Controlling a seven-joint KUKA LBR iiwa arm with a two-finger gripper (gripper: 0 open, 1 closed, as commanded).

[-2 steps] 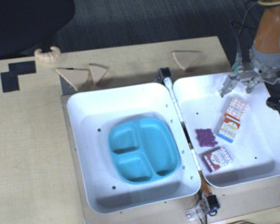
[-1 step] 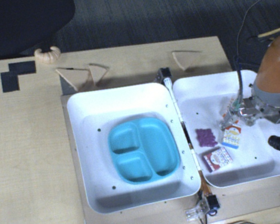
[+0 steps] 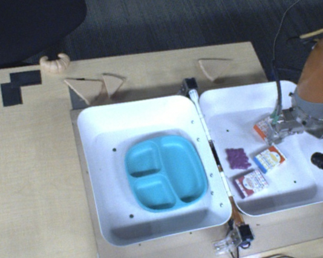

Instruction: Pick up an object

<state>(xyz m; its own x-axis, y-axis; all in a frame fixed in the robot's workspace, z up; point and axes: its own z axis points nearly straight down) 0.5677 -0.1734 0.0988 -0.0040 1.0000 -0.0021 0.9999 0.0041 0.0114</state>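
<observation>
Pale wooden bench [image 3: 32, 196] under dark carpet, two shallow white bins side by side. Left bin [image 3: 98, 136]: glossy teal divided tray [image 3: 165, 172], rounded, three compartments, near centre. Right bin [image 3: 237, 103]: crinkly purple lump [image 3: 237, 157] toward left wall; flat dark-red packet [image 3: 250, 183] near front edge; white-orange-blue carton [image 3: 269, 158] just beside it; small orange item [image 3: 261, 130] touching gripper tip. Gripper [image 3: 279, 128] low over right bin's centre-right, pincer state: cannot tell. Grey arm with orange band [image 3: 319, 80] crossing right rim.
</observation>
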